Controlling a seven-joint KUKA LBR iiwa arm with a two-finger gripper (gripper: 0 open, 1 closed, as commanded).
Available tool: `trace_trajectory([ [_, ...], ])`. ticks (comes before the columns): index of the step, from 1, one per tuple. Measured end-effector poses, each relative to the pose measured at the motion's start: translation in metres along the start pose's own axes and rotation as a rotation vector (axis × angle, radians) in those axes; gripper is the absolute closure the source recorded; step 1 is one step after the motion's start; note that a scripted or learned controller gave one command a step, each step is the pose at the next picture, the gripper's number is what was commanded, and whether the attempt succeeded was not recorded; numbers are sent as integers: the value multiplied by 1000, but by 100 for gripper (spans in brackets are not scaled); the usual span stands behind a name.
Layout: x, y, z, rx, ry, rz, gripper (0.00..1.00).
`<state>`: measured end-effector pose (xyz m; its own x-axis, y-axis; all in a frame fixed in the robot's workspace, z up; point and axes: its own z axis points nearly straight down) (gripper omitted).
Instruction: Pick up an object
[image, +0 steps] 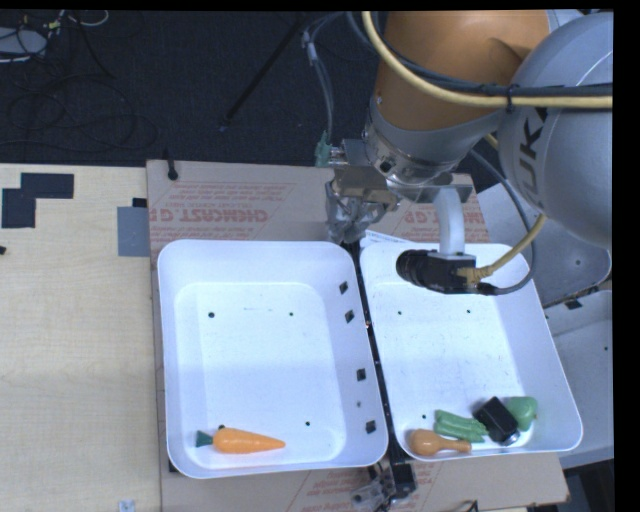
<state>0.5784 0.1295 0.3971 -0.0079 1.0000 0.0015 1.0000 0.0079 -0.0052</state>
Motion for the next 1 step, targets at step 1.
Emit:
trace_trajectory([
  [1, -33, 40, 59, 1, -4, 10, 100],
])
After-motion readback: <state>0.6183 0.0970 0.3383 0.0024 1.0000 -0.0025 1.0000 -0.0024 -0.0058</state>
